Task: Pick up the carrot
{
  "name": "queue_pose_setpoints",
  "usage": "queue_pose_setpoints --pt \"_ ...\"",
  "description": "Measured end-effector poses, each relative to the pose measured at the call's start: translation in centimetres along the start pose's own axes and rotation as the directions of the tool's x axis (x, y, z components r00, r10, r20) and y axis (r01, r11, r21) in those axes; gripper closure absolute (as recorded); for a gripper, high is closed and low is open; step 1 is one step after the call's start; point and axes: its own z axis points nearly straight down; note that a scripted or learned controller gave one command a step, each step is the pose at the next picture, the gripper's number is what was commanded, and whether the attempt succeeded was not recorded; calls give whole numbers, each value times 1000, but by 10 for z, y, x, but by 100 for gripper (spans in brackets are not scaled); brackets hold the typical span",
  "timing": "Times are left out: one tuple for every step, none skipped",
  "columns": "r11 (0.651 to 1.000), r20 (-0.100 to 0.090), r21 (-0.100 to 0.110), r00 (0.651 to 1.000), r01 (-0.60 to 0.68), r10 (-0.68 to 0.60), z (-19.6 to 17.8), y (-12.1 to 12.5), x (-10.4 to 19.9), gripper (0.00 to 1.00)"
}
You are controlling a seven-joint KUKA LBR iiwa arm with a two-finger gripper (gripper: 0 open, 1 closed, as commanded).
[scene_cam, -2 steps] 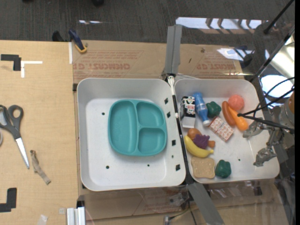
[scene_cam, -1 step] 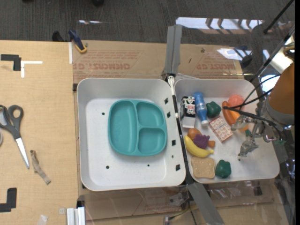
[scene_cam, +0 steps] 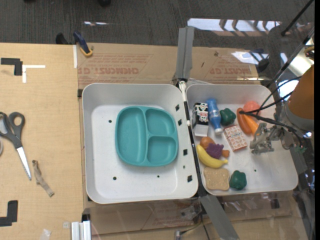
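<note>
We see the carrot not yet lifted: it lies in the right bin, just beside the green pepper. Our pincer hangs low beside its lower end, with the arm reaching in from the right. We cannot tell whether the pincer stands apart or together.

One fixed overhead camera, slanting down on both bins, mid-distance

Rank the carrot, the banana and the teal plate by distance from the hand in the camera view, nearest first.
1. Carrot: right bin, just left of the hand.
2. Banana: same bin, near the divider, farther left.
3. Teal plate: in the left bin, farthest.
</note>
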Motion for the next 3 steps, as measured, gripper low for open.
queue_pose_setpoints --pt "1000 0 0 1000 0 0 0 0 0 0" --pt "1000 5 0 1000 1 -1 -10 1 -2 100" --pt "1000 4 0 1000 1 -1 -10 1 -2 0"
